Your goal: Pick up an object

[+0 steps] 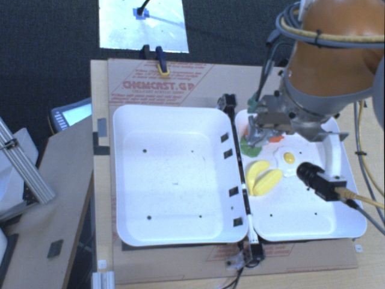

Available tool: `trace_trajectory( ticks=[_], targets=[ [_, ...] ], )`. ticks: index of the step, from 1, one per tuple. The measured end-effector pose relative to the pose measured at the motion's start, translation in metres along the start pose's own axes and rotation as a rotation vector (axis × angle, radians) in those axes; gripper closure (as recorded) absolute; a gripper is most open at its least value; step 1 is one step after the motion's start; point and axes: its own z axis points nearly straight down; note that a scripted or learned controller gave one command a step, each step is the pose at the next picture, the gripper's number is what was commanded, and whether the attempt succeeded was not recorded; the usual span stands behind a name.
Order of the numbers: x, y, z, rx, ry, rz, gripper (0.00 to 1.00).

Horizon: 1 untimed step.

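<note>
A yellow banana-like object (263, 178) is seen in the right bin (313, 224), near the divider, its long axis slanted from lower left to upper right. Smooth, curved lobes are shown. Just beside it a fried-egg toy (288, 159) is found. The gripper (257, 138) is lowered over a green item (248, 146); its state cannot be told.

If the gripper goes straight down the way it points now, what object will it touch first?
Most likely the green object in the right bin: the gripper points down right over it. The yellow banana lies nearer the camera, off that line. Depth is hard to judge.
</note>
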Motion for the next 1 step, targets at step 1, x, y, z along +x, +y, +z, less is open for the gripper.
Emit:
trace_trajectory(
  ticks=[1],
  targets=[
    [0.0872, -0.0062, -0.0072, 0.004, 0.000, -0.002, 1.00]
  ],
)
